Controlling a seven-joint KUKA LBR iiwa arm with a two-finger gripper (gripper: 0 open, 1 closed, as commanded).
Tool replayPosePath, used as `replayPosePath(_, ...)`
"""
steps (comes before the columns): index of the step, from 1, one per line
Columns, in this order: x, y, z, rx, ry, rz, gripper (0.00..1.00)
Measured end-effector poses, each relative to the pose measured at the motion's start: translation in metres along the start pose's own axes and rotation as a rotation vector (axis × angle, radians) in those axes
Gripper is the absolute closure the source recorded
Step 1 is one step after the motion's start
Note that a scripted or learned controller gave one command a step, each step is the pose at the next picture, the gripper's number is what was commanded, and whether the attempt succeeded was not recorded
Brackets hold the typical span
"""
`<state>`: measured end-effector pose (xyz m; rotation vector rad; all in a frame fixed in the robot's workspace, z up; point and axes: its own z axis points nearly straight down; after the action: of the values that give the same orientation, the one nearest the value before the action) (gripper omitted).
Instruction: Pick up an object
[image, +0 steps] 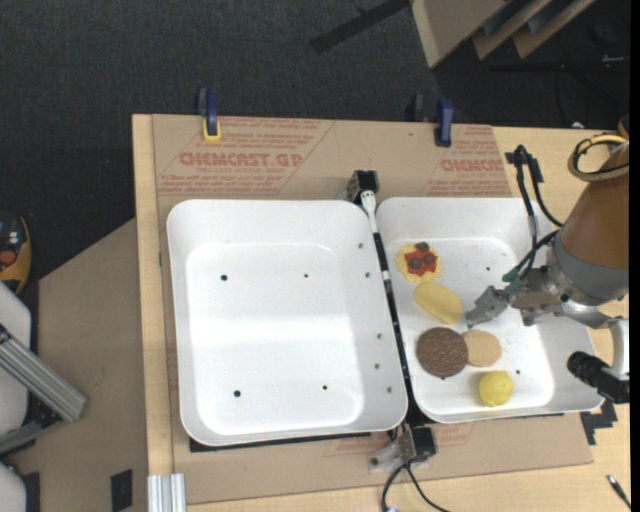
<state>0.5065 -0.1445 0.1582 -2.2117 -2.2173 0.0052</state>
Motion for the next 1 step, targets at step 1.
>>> replayPosePath(1, 0.0398, 0.0733, 0.0773, -0.012, -0.004, -0.004, 0.00)
